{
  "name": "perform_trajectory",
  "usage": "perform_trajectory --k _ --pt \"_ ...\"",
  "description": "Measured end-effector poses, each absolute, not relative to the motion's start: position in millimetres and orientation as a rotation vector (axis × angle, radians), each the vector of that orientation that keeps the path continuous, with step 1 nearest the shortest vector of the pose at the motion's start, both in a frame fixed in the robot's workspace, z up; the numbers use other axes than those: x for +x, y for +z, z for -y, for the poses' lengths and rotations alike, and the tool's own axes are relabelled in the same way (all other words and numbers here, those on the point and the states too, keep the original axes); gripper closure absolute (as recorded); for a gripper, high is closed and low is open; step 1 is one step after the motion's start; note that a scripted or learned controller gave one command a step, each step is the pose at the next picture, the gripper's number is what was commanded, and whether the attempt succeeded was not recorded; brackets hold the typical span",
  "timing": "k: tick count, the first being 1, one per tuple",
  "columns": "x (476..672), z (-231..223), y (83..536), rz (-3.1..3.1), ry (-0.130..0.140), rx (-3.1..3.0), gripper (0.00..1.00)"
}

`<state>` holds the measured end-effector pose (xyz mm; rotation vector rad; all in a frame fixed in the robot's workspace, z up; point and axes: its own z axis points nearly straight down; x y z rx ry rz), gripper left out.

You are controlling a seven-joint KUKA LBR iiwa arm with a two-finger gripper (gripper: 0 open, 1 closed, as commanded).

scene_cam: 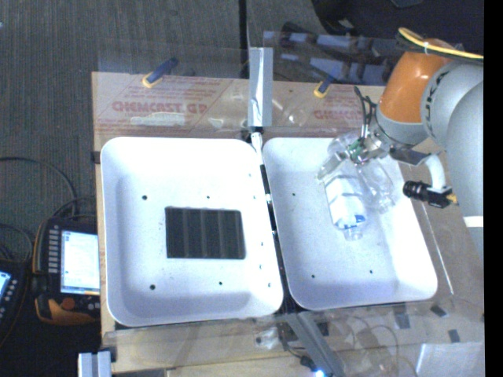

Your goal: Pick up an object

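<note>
Over right bin (pixel 409 277), gripper (pixel 350 163), clear bottle (pixel 348 205)

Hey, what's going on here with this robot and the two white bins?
A grey arm with an orange band reaches in over the right bin. Its end effector sits over a clear plastic bottle in that bin; whether it has a grip is unclear. The left bin holds a flat dark rectangular object, untouched.
</note>
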<state>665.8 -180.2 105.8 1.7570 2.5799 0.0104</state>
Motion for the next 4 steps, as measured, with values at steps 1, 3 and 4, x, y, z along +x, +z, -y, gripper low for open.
perform_trajectory --k 1,3,4 --pt "627.1 170 107 -2.687 0.020 1.537 0.00" --pt "600.6 159 107 -2.814 0.006 1.277 0.00" --pt "555.2 190 108 -2.846 0.011 1.204 0.00"
